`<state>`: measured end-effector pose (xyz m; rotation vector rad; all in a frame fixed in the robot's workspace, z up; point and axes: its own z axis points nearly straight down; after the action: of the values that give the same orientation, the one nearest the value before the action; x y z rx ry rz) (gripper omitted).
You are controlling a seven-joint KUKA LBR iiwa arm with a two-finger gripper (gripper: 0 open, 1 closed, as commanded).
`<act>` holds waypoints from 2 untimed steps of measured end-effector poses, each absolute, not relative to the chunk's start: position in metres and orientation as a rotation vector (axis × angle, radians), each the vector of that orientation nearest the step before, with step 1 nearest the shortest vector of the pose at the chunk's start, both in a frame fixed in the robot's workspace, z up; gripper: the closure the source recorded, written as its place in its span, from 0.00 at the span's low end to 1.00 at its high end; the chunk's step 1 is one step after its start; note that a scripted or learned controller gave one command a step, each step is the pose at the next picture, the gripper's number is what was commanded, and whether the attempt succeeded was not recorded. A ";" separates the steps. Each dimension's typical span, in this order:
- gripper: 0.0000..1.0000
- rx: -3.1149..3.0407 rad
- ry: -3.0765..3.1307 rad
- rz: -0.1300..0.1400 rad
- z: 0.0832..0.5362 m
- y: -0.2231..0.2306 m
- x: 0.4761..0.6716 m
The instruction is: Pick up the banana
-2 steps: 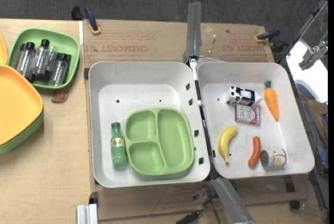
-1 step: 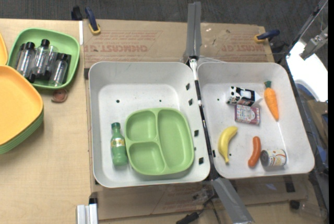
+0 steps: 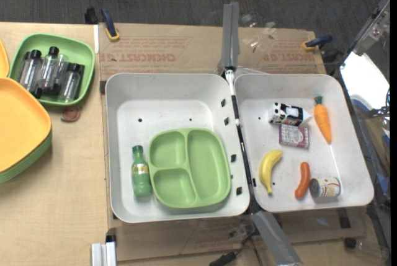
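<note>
Two white bins sit side by side on the worktop (image 3: 74,209). Right bin (image 3: 347,134): banana (image 3: 269,168) lies near the left wall, lower half, curved, resting on the bin floor. Sausage (image 3: 302,180) and a can (image 3: 325,188) to its right; pink packet (image 3: 294,135), black-and-white carton (image 3: 286,114) and carrot (image 3: 322,120) above. Left bin (image 3: 161,94): green divided tray (image 3: 189,167), green bottle (image 3: 141,172) just beside it. Pincer state: cannot tell.
</note>
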<state>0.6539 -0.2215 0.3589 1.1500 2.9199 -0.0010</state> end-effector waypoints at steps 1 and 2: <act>0.00 1.150 2.920 -0.001 0.359 -0.222 0.654; 0.00 1.150 2.920 -0.001 0.359 -0.222 0.654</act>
<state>0.6539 -0.2216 0.3589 1.1500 2.9201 -0.0009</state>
